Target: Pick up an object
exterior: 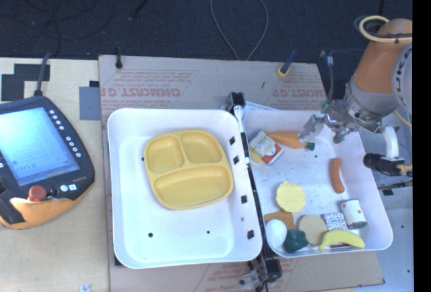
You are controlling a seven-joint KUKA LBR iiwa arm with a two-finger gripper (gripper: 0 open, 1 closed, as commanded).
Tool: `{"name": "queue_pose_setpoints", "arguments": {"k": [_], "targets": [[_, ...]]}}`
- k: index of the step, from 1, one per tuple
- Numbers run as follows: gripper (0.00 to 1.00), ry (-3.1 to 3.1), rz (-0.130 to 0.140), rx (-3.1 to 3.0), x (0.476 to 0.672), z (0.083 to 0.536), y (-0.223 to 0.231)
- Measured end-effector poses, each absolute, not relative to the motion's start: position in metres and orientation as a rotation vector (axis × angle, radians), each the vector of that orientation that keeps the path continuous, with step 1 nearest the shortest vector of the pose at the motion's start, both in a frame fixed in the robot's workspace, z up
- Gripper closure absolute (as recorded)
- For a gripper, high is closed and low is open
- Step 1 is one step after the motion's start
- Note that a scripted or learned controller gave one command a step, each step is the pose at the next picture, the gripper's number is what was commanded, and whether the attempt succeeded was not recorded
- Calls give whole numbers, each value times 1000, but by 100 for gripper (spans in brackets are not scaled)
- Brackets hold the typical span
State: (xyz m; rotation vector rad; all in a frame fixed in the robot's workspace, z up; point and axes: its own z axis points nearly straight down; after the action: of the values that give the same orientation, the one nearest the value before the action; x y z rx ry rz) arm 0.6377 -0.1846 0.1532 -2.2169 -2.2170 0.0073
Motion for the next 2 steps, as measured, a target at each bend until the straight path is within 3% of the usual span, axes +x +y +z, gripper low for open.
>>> {"name": "queue_pose_setpoints", "arguments": {"k": [1, 2], "targets": [[0, -2218, 6, -2216, 614, 120, -214], [0, -2238, -9, -2231, 598, 93, -215]]}}
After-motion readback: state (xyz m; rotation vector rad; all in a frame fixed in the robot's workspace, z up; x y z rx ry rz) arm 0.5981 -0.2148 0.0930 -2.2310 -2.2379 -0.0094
